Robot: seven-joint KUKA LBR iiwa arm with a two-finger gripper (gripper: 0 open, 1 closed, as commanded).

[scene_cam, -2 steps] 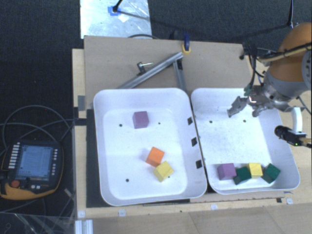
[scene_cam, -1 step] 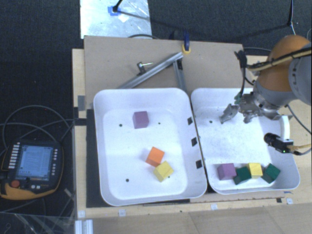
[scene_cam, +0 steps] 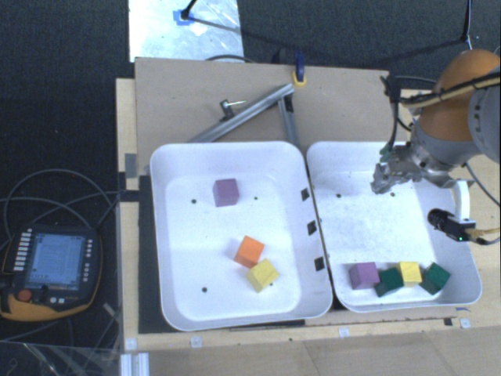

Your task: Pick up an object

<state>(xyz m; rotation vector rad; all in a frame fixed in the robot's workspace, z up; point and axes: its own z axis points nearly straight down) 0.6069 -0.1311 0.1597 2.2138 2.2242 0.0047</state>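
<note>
camera view: hand [scene_cam: 386,180] poised over far part of right bin [scene_cam: 470,292], finger state impossible to tell. nearer the camera from hand, along bin's near wall: purple cube [scene_cam: 363,274], green cube [scene_cam: 388,281], yellow cube [scene_cam: 410,272], second green cube [scene_cam: 435,276]. left of hand, in left bin [scene_cam: 168,163]: purple block [scene_cam: 225,192], orange block [scene_cam: 249,251], yellow block [scene_cam: 263,275].

Both my bins [scene_cam: 168,210] are white. The left one carries a purple cube [scene_cam: 225,192], an orange cube [scene_cam: 249,251] and a yellow cube [scene_cam: 263,275]. My arm [scene_cam: 462,92] is grey and orange.
</note>
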